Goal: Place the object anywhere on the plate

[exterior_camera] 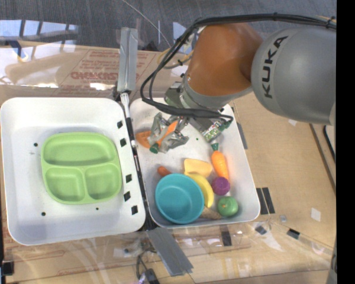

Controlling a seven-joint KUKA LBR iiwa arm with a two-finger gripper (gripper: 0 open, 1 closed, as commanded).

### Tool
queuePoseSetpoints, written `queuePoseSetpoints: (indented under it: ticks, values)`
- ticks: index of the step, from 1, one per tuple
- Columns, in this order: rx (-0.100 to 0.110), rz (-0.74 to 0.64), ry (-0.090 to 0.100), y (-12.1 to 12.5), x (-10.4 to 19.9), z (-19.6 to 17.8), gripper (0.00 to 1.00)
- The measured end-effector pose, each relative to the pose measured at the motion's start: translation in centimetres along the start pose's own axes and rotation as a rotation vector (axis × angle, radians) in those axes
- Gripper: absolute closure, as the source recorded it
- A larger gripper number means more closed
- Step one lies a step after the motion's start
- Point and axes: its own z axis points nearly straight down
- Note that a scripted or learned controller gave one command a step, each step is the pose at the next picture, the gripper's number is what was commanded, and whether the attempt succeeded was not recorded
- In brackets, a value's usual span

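One orange toy carrot [165, 131] seems pinched in the claw [167, 134], low over the right bin [244, 158]. Left of it the green plate [81, 166] waits, so the grip looks meant for carrying across.

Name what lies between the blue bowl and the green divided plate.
In the camera view, only the two bins' adjoining white walls lie between the blue bowl and the green plate, along with bare white floor of the left bin.
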Motion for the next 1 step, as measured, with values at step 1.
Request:
queuePoseSetpoints:
  ticks: [1]
  values:
    - [-0.001, -0.207, -0.001, 8.43, 0.61, 1.21, 1.0]
